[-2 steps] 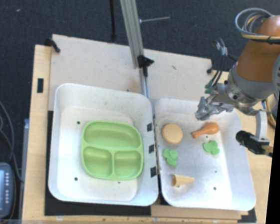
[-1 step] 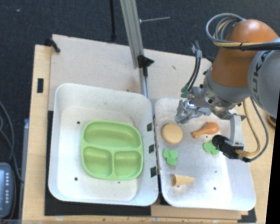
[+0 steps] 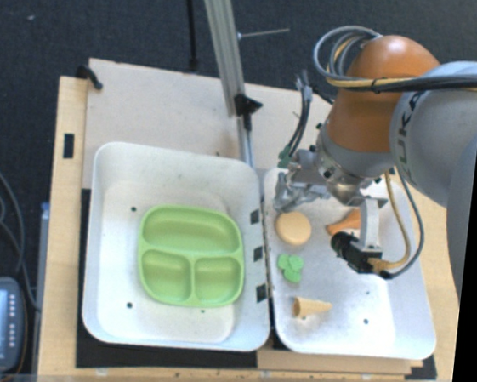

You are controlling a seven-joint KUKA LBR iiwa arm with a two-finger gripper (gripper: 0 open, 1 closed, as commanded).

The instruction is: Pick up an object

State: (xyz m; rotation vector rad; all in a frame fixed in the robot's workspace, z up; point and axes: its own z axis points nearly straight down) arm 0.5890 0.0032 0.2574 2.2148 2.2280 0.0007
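The pincer (image 3: 294,194) hangs above the round tan piece (image 3: 293,229) near the right bin (image 3: 403,320)'s left wall (grip state: cannot tell); centre over it, then descend straight.

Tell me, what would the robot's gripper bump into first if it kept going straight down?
Probably the round tan bun-shaped toy. The gripper points down into the right white bin, and the bun lies just below it in the picture. Depth is unclear, so it might instead land on bare bin floor beside it.
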